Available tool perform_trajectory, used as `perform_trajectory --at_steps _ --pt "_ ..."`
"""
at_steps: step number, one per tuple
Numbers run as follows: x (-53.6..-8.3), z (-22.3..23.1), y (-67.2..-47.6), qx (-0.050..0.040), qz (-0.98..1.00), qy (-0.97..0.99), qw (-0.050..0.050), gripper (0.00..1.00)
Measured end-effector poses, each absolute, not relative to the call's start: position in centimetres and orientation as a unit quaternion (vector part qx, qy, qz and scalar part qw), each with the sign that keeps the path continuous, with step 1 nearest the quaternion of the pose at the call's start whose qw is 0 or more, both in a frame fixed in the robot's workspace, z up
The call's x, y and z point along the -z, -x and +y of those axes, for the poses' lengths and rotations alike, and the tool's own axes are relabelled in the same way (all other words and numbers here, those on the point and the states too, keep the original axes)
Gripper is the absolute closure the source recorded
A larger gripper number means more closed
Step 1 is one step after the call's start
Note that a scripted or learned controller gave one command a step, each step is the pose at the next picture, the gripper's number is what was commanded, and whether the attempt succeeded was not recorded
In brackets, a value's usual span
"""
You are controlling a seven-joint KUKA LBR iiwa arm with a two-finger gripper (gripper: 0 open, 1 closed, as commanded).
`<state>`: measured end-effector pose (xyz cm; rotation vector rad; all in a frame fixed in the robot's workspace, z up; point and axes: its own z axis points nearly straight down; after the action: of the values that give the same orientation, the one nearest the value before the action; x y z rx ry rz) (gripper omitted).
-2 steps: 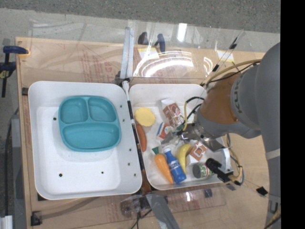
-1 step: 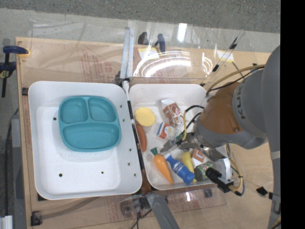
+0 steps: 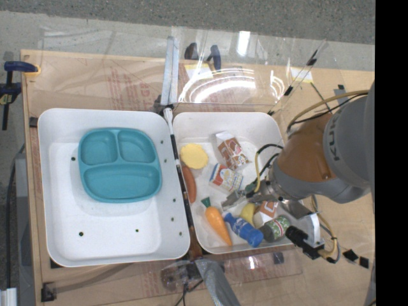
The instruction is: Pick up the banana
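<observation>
In the right bin [image 3: 275,127], a small yellow piece that looks like the banana [image 3: 248,211] shows in the front half, mostly hidden under the arm's wrist. My gripper [image 3: 237,197] is low in that bin, right over the banana's upper left side, beside the white carton [image 3: 223,177]. The view does not show whether anything is held.
The right bin also holds a yellow round piece [image 3: 194,156], a sausage [image 3: 189,183], a carrot [image 3: 217,225], a blue bottle [image 3: 245,230], a brown carton [image 3: 231,152] and a green can [image 3: 275,228]. A teal divided plate [image 3: 119,164] lies in the left bin [image 3: 54,234].
</observation>
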<state>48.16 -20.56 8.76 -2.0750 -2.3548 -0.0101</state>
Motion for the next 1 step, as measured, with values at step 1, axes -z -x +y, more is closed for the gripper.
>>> perform_trajectory --at_steps 1 --pt "-9.77 -20.9 -48.03 0.0009 -0.75 0.662 0.001 1.0"
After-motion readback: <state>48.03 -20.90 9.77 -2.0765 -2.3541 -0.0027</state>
